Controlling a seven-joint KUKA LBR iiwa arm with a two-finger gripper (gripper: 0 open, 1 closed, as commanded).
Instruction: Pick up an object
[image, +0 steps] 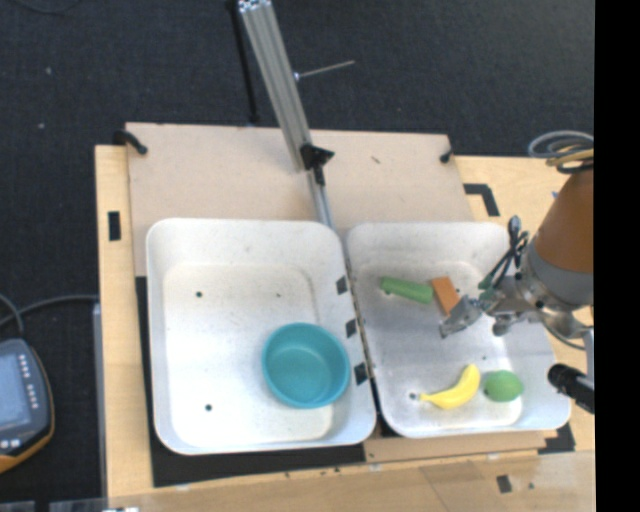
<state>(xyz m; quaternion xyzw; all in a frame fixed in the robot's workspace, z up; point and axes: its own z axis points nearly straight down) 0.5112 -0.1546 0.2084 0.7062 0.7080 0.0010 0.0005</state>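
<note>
Overhead, the arm's jaws (458, 322) hang low in the right bin (400, 245); whether they are open or closed cannot be told. An orange block (446, 293) and green rod (405, 290) lie just beyond them, a banana (452, 389) and lime (502, 386) nearer the camera. A blue bowl (305, 364) sits in the left bin (200, 250).

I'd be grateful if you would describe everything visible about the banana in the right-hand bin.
The banana is yellow, curved and smooth, looking like a plastic toy. It lies flat on the floor of the right bin, near the front edge, its ends curving upward in the view. A green ball sits just to its right, close or touching. The gripper is above it, apart.
</note>
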